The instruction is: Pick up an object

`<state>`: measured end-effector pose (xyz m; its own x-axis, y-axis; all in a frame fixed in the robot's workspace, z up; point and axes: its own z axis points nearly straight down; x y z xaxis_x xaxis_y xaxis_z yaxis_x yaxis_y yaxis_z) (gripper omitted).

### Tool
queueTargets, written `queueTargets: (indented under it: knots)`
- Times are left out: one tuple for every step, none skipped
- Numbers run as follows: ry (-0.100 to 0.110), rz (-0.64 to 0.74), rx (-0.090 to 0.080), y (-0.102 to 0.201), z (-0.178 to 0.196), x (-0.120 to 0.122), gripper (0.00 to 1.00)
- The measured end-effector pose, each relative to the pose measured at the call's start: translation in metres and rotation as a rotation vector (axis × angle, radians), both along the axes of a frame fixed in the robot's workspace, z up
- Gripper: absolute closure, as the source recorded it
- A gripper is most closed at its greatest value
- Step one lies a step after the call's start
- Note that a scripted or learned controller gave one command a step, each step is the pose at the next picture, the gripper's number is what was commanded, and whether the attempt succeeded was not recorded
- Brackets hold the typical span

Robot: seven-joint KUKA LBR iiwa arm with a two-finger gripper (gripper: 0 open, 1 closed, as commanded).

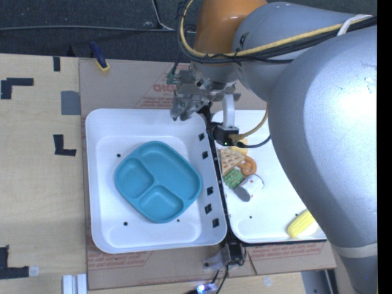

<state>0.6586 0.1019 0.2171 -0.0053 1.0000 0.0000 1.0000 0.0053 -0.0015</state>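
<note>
- Tool (184, 110) hovers at left bin's (98, 225) back rim; finger state can't tell, nothing visibly held.
- Blue three-compartment plastic tray (158, 181) lies flat mid-bin.
- Best: descend onto tray's raised rim, not its flat centre.

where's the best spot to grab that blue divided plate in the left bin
Probably the raised outer rim of the blue divided plate, from straight above, one finger inside a compartment and one outside. It lies flat in the left bin, too wide to span, and the near-right rim has bare floor beside it.
</note>
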Motion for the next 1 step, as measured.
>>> queueTargets:
  knots:
    - [0.0, -0.002, -0.001, -0.0025, 0.0007, -0.0001, 0.0]
